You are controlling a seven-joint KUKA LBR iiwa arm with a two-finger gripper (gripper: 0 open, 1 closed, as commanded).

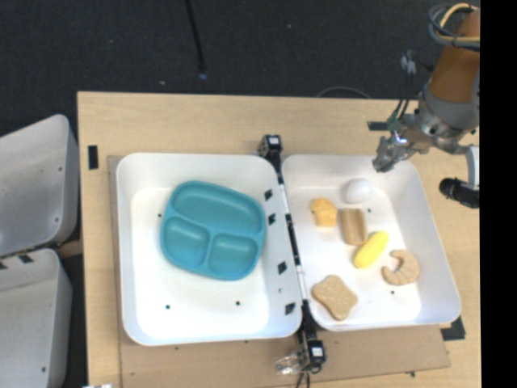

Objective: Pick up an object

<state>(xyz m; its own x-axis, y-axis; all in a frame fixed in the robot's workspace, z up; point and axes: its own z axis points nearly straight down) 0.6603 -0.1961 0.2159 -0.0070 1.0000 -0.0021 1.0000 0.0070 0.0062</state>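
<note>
While the tool (388, 155) hovers, white ball (357, 190) just beside, lower left.

A light wooden bench (97, 217) is bearing two shallow white bins, left bin (137, 314) and right bin (428, 281), side by side.

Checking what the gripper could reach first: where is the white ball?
The white ball lies in the right bin, near its far edge, just behind the tan block.
</note>
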